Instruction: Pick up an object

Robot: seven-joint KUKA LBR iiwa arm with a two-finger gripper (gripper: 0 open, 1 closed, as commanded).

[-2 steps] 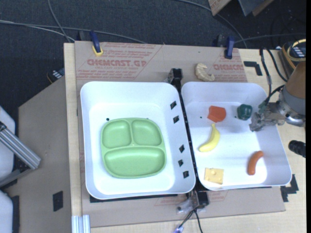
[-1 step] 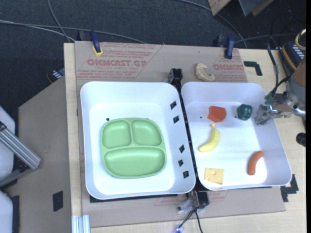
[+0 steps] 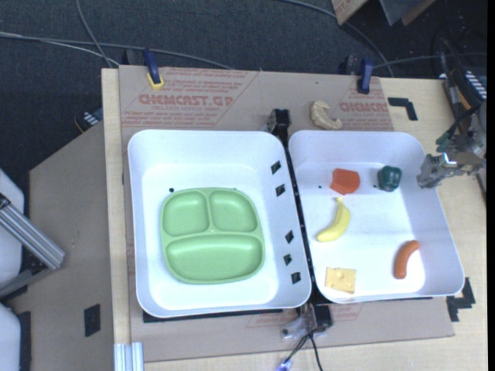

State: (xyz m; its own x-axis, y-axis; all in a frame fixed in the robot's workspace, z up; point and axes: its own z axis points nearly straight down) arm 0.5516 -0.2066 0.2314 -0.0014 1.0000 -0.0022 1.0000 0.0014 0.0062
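The right bin (image 3: 433,230) holds several small items: a red-orange piece (image 3: 345,181), a dark green piece (image 3: 389,178), a yellow banana (image 3: 334,222), a yellow cheese block (image 3: 341,279) and an orange sausage (image 3: 405,259). My gripper (image 3: 429,172) hangs at the right bin's far right rim, just right of the green piece and apart from it. Nothing shows in its grasp. The arm reaches in from the right edge of the camera view.
The left bin (image 3: 143,207) carries a light green divided plate (image 3: 213,234). A beige lump (image 3: 326,114) lies on the cardboard behind the bins. Clamps (image 3: 154,72) hold the board's back edge, and cables run across the dark floor.
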